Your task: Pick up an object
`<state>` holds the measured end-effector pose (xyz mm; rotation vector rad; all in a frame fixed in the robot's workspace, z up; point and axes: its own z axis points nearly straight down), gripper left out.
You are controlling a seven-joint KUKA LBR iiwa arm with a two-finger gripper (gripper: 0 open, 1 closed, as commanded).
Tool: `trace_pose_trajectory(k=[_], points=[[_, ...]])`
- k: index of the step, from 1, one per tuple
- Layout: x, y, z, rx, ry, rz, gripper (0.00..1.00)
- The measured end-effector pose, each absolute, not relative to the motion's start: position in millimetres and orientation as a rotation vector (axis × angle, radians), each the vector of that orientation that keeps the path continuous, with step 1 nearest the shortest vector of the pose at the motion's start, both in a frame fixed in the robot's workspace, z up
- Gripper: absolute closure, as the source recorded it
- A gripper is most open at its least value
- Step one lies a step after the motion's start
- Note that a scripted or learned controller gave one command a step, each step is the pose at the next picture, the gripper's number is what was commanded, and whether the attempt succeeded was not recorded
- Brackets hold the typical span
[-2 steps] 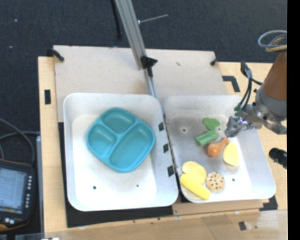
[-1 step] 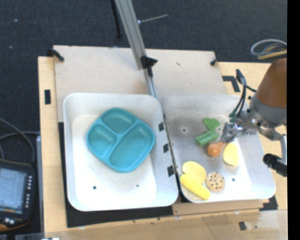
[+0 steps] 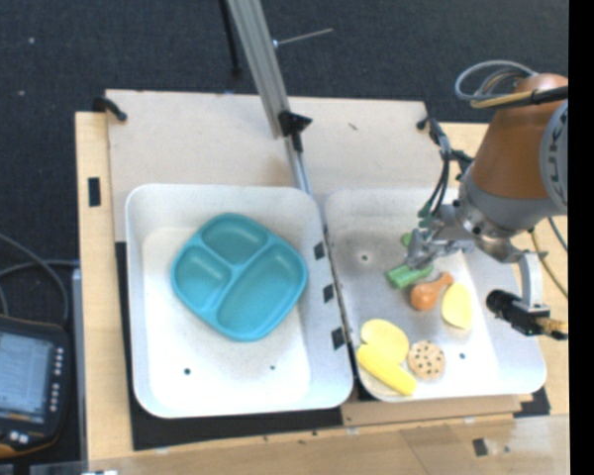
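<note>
My gripper (image 3: 423, 248) hangs over the middle of the right bin (image 3: 505, 369), just above a small green item (image 3: 406, 276). Its fingertips reach down to that item; whether they grip it is unclear. An orange piece (image 3: 429, 292) lies right beside the green one, with a pale yellow wedge (image 3: 457, 306) to its right. Nearer the front edge lie a yellow banana-like piece (image 3: 385, 369), a round yellow piece (image 3: 385, 335) and a brown dotted cookie (image 3: 427, 360).
The left bin (image 3: 158, 364) holds a teal divided plate (image 3: 241, 275). A slanted metal pole (image 3: 267, 62) rises behind the bins. The arm's grey and orange body (image 3: 520, 166) overhangs the right bin's far right side.
</note>
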<state>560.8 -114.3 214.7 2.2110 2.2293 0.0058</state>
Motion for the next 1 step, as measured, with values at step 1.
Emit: trace_pose_trajectory(k=[1], points=[[574.6, -64.5, 211.8, 2.215, 2.229, 0.003, 1.00]])
